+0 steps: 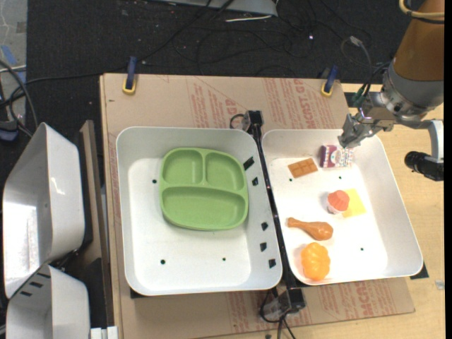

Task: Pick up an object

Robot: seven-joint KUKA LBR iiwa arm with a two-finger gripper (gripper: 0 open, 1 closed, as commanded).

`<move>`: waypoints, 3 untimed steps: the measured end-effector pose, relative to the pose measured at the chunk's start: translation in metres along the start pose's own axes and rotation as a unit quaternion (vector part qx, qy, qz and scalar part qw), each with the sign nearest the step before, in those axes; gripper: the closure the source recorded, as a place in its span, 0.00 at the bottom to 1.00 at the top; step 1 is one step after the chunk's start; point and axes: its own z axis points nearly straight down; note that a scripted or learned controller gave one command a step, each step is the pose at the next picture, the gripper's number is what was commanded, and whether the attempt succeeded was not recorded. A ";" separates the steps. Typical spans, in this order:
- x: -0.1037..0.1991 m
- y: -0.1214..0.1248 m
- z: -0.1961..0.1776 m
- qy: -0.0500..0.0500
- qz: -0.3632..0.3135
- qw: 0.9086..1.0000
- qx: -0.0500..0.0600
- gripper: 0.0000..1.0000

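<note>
An orange fruit [316, 260] is seen at the right bin's [402, 221] near edge, with a toy drumstick [311, 227] just behind it and a pink-and-yellow piece [343, 202] further back near the middle. Toward the far edge, a brown waffle [303, 167] and a small purple-and-white packet [333, 156] are found. The gripper [351, 137] is poised at the packet's far side; its opening cannot be told, and a green divided plate [204, 188] is seen in the left bin [141, 260].

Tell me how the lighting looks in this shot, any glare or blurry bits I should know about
Camera view: light is even and soft over both bins, with only faint shadows under the green plate and the toys; the white right bin looks bright but not blown out; the gripper by the purple carton is slightly soft, so its fingertips are hard to make out; the dark floor beyond the bench is underexposed.
</note>
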 end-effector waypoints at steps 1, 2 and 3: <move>0.045 -0.010 0.010 0.000 0.000 1.000 0.000 1.00; 0.092 -0.006 0.024 0.000 0.000 1.000 0.000 1.00; 0.144 -0.007 0.040 0.000 -0.001 1.000 0.000 1.00</move>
